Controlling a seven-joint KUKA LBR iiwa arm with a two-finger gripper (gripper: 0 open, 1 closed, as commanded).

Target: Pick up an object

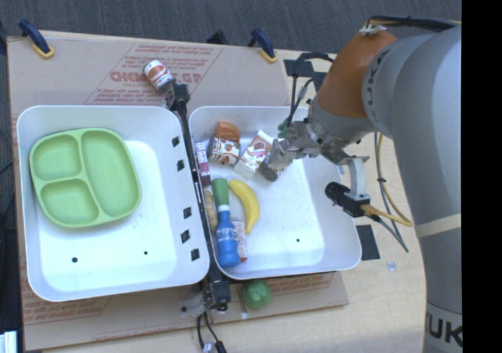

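Currently positioned low in right bin (337,245), near its far edge: hand (271,169), finger state impossible to tell, just beside small white packet (256,152). Risk: nudging packet against neighbouring brown-capped jar (226,144) rather than gripping, given tight crowding.

**Colours on my screen**

I see two white bins (157,265). The left one carries a pale green divided plate (84,177). In the right one I make out a yellow banana (246,202), a blue bottle (226,238) with a green cap, and red-and-white packets (226,145). My arm (408,77) is grey with an orange band.
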